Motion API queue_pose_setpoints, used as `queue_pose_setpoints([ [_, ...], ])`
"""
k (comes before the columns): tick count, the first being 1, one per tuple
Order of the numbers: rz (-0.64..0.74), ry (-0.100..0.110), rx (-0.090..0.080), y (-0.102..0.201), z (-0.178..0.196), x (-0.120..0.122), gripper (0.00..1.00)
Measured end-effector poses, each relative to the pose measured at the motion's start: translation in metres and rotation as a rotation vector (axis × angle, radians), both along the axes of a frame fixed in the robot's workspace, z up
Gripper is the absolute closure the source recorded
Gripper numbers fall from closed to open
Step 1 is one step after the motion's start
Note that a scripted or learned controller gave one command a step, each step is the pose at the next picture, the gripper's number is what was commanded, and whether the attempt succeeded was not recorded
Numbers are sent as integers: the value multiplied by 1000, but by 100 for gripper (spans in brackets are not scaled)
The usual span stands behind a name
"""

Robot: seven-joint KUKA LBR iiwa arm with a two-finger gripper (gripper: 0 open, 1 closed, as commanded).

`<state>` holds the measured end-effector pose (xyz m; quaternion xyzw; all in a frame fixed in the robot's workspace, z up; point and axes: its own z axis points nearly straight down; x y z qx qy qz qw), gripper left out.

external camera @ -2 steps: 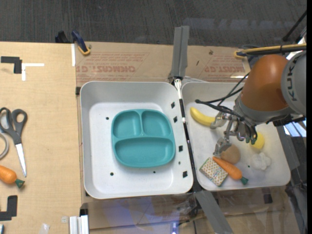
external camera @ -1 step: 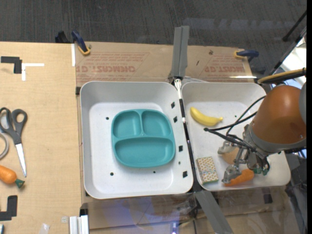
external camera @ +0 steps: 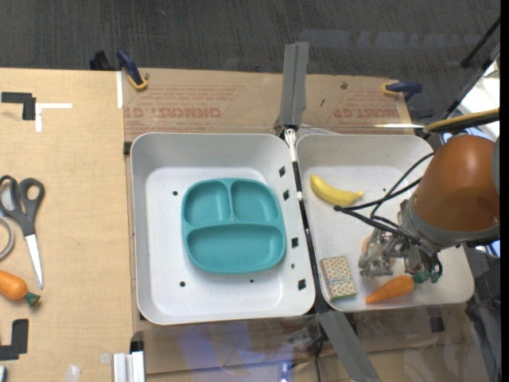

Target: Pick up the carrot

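I reach in from the right over the right bin, with my orange band bulking large above the wrist. My pincer hangs low over the bin's near right part, a tangle of metal and cable. From this angle I cannot tell how it is set, and nothing shows clamped in it.

The carrot I am after lies on the floor of that same bin, just below and beside my pincer, orange body pointing toward the lower left and its green stub at the upper right end, close to the bin's near rim. It looks to be resting on the bin floor; whether my pincer touches it I cannot tell.

In the same bin sit 2 other things: a yellow banana near the far left corner, well apart from the carrot, and a small patterned box by the near left wall, near the carrot's tip.

The left bin holds a teal divided plate with 3 compartments.

Out on the wooden bench to the left lie scissors with grey handles and a second carrot at the frame's edge.
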<state>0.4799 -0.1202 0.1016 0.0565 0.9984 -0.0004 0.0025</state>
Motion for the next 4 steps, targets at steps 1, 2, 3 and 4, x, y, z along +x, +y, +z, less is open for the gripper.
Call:
queue_pose_setpoints([
  [1, -855, 1, 2, -4, 67, 15, 100],
  [2, -856, 2, 2, -4, 67, 15, 0],
  [3, -959, -6, 4, -15, 5, 0, 0],
  [4, -957, -13, 3, -15, 14, 2, 100],
])
